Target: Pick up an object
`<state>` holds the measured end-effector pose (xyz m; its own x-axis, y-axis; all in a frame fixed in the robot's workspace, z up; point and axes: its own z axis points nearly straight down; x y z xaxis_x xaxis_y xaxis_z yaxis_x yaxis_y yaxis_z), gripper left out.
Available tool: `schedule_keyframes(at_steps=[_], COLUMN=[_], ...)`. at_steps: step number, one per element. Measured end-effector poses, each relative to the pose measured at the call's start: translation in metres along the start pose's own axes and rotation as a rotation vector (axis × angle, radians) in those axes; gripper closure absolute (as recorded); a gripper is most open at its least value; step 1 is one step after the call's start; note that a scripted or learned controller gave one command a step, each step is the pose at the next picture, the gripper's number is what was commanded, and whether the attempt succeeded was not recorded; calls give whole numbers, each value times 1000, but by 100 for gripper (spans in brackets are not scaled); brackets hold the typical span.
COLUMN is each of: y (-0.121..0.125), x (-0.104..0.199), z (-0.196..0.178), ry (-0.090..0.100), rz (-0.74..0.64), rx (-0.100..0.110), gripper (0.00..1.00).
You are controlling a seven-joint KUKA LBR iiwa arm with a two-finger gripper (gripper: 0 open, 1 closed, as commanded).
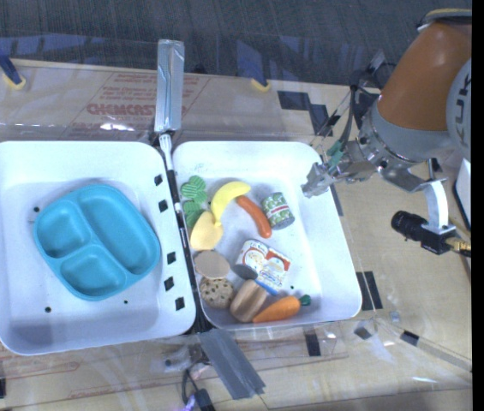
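Two shallow white bins sit side by side on the counter (396, 255). Left bin (10, 315): one blue three-compartment plastic tray (96, 240), open floor all round it. Right bin (331, 247): toy food packed against its left wall and front edge, right side bare. One each: yellow banana (227, 197), orange sausage (253, 215), green can (277, 210), carrot (277, 308), cookie (217, 292). Gripper (317, 181) hovers over the right bin's far right corner; can't tell how its jaws stand.
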<state>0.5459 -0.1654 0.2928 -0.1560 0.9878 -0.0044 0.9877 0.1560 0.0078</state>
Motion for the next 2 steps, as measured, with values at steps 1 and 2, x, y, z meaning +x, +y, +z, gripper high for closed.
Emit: schedule_keyframes(at_steps=[1, 2], y=[47, 104], x=[33, -48], z=[189, 200], ry=[9, 3], rz=[152, -74], rx=[25, 4], gripper=[100, 100])
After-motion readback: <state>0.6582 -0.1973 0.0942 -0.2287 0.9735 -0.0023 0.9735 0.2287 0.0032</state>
